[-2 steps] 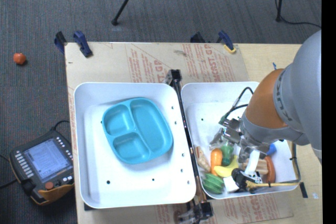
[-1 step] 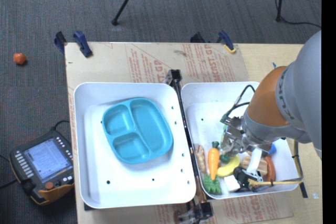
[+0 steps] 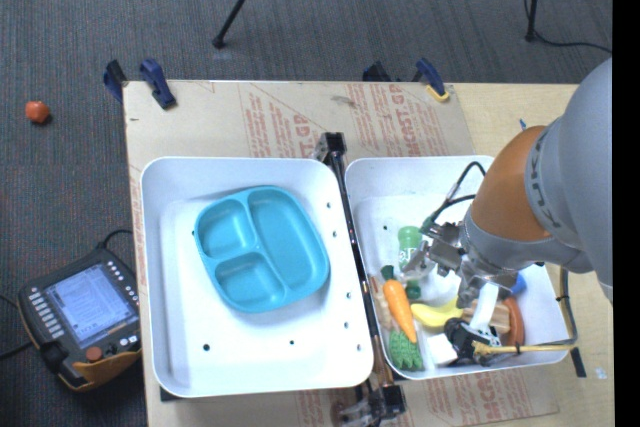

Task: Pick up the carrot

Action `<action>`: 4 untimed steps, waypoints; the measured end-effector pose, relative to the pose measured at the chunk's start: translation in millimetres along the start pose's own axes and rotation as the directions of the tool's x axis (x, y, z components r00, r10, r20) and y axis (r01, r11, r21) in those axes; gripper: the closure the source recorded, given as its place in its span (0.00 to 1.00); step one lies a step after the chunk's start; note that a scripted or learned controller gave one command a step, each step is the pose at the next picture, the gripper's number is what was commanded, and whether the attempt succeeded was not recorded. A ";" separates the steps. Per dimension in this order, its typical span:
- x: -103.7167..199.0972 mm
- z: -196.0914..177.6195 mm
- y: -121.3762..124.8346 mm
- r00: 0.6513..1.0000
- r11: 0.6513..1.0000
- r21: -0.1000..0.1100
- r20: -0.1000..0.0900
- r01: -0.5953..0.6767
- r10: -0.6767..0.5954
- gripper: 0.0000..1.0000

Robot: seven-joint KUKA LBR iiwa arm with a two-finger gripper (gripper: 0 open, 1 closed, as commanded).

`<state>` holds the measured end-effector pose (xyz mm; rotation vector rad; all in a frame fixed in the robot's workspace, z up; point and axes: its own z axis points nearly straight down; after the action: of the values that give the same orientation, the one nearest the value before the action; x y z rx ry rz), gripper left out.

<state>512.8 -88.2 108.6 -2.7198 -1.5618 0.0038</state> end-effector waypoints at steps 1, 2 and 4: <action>-15.8 20.8 -32.8 0.998 0.998 -0.009 0.000 -0.058 0.058 0.00; -15.5 21.0 -33.2 0.998 0.998 -0.007 0.000 -0.059 0.059 0.00; -6.3 16.3 -20.5 0.671 0.671 -0.018 -0.027 -0.741 0.741 0.00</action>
<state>491.8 -83.2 92.4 -3.1362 -0.3264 -0.0379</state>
